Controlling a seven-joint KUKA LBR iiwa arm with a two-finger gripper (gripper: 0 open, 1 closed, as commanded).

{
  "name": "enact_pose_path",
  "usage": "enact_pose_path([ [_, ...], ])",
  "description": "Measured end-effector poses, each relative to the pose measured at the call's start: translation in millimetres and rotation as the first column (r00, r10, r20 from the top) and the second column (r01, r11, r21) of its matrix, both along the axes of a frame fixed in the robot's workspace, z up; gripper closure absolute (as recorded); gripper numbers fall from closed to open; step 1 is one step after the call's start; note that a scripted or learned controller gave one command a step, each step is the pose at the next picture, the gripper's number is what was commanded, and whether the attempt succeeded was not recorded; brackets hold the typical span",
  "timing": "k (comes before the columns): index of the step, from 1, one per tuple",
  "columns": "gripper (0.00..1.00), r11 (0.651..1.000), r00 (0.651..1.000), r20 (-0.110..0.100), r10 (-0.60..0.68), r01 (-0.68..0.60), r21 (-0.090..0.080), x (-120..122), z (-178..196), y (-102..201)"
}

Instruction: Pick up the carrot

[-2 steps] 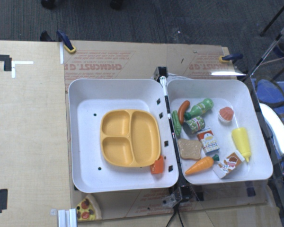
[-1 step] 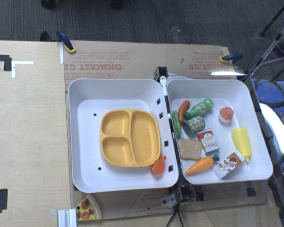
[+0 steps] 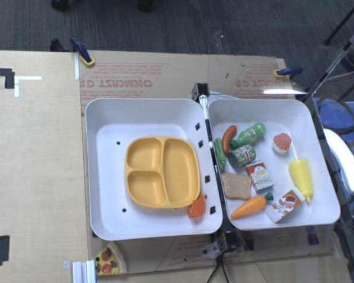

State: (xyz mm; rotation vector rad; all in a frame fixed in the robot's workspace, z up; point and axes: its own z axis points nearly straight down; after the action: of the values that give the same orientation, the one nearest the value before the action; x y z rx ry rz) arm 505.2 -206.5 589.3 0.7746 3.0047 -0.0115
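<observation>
Carrot [image 3: 248, 206]: report position, camera view. (Operator)

It lies in the right bin [image 3: 316, 135], near the front wall. It is tilted, with the pointed tip toward the divider between the bins and the green stub toward the right. The slice of bread [image 3: 236, 186] sits just behind it; whether the two touch cannot be told. (Technician)

List anything hidden, cut off or unclear. (Operator)

An orange-red item [image 3: 196, 207] in the left bin [image 3: 100, 158] sits against the front right corner of the yellow plate [image 3: 163, 172]. Its identity cannot be made out. The print on both cartons is too small to read. A pizza-slice toy [image 3: 108, 261] lies outside the bins at the front left, partly tucked under the left bin's corner. The state of the jaws cannot be told. (Technician)

Give counts. (Operator)

- White bins: two, side by side.
- Plates: one, with three compartments.
- Carrots: one.
- Bread slices: one.
- Cartons: two, one [image 3: 259, 176] behind the carrot and one [image 3: 285, 205] to its right.
- Yellow squeeze bottles: one [image 3: 301, 178].
- Green bottles: one [image 3: 248, 135].
- Green cans: one [image 3: 243, 155].
- Sausages: one [image 3: 228, 138].
- Long green vegetables: one [image 3: 219, 154], beside the divider.
- Round red items: one [image 3: 281, 141].
- Clamps on the cardboard sheet [image 3: 141, 78]: two, one [image 3: 82, 52] at the back left and one [image 3: 288, 72] at the back right. (Technician)
</observation>
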Motion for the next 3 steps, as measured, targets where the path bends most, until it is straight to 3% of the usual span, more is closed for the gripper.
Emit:
enact_pose_path([
  [3,1.00,1.000,1.000,0.020,0.006,-0.005,-0.009,8,28,-1],
])
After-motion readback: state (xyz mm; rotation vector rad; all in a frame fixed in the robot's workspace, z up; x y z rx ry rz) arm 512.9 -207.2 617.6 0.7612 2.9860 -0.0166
